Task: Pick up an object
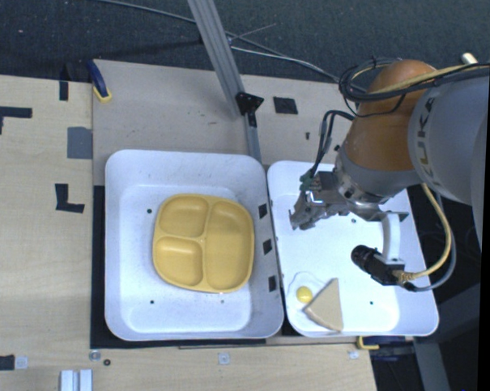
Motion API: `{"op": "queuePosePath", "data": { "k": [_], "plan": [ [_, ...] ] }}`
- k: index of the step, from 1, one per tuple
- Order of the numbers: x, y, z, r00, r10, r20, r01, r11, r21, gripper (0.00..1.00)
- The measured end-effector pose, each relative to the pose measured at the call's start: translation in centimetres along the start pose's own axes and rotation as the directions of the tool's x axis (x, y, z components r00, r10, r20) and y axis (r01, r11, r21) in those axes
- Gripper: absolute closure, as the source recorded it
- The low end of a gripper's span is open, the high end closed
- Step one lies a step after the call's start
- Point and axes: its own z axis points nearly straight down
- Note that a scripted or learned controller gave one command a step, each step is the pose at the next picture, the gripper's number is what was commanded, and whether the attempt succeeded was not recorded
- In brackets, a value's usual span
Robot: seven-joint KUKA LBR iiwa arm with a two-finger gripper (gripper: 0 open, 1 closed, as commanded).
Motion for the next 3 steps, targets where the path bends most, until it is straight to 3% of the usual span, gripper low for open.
{"op": "queuePosePath", "data": {
  "k": [1, 2, 3],
  "plan": [
    [5.3, 0.5, -0.4, 1.000, -0.002, -0.001, 0.002, 1.000, -0.002, 1.00],
    [10.3, 1.2, 1.6, 1.000, 0.000, 0.001, 0.000, 1.000, 0.000, 1.00],
    [10.1, 1.2, 1.5, 1.000, 0.003, 0.001, -0.003, 1.000, 0.000, 0.00]
  ]
}}
